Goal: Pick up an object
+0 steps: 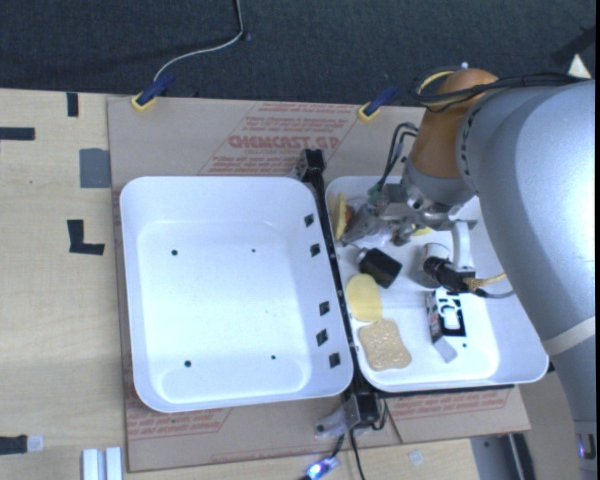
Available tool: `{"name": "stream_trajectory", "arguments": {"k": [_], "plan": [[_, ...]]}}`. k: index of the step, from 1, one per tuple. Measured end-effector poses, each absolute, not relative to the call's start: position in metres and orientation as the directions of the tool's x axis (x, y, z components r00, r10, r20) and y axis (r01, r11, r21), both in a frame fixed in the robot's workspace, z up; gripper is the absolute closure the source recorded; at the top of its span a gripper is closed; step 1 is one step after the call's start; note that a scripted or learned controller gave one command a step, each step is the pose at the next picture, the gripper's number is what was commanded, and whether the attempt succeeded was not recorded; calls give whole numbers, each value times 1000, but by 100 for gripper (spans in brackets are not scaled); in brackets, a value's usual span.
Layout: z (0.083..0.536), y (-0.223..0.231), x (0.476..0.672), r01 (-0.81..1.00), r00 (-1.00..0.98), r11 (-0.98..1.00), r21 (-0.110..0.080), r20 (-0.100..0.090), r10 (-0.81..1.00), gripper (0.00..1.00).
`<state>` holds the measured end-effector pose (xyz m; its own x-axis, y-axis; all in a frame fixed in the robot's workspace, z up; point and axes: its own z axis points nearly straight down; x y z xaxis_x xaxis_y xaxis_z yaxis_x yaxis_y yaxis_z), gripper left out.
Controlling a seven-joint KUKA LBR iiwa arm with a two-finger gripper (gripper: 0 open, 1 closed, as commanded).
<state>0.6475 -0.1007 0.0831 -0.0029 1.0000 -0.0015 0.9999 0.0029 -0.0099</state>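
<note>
My gripper (363, 224) hangs low over the far left corner of the right bin (500, 353), below the orange wrist band. Just left of it, a small yellow piece (341, 214) lies against the bin's wall. A black block (380, 266) sits just in front of the gripper. Nearer the front lie a pale yellow round object (363, 298) and a tan, rough flat piece (384, 345). A black and white item (447, 319) lies to their right. I cannot make out anything held in the gripper.
The left bin (220, 298) stands beside the right one, with a black divider rail (324, 268) between them. The grey arm covers the right bin's far right side. Both bins rest on a cardboard sheet (270, 143).
</note>
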Motion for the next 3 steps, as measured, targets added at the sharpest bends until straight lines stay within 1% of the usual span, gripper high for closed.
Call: {"name": "stream_trajectory", "arguments": {"k": [1,2,3], "plan": [[84,-125,592,1000,2,-2,-2,-1,1000,0],[94,-124,594,1000,-1,1,-2,-1,1000,100],[190,-45,668,1000,-5,5,9,-4,1000,100]]}}
